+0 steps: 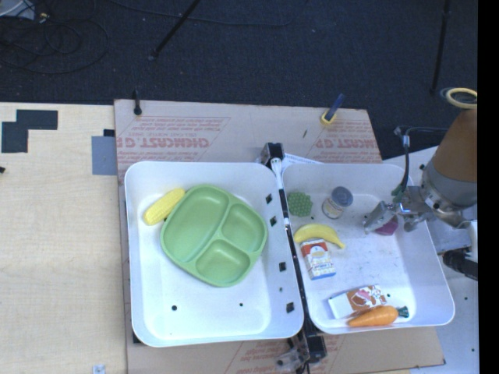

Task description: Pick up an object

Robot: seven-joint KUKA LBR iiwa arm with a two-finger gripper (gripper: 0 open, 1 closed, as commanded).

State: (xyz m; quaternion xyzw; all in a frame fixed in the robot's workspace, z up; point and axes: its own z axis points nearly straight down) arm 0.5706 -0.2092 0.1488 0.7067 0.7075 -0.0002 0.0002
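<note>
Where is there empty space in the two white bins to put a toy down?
Left bin: bare floor below the green plate. Right bin: a bare patch between the red carton and the right wall. It's crowded around the banana, can and hand.

The pale bench [54, 240] bears brown cardboard [234, 135] — seemingly printed — under two white bins [156, 318].

A dark blue carpeted floor [257, 45] strewn with black cables [58, 33] fills the top, while below it a pale wooden bench [54, 263] carries a brown cardboard sheet [234, 135] under even, flat light.
</note>
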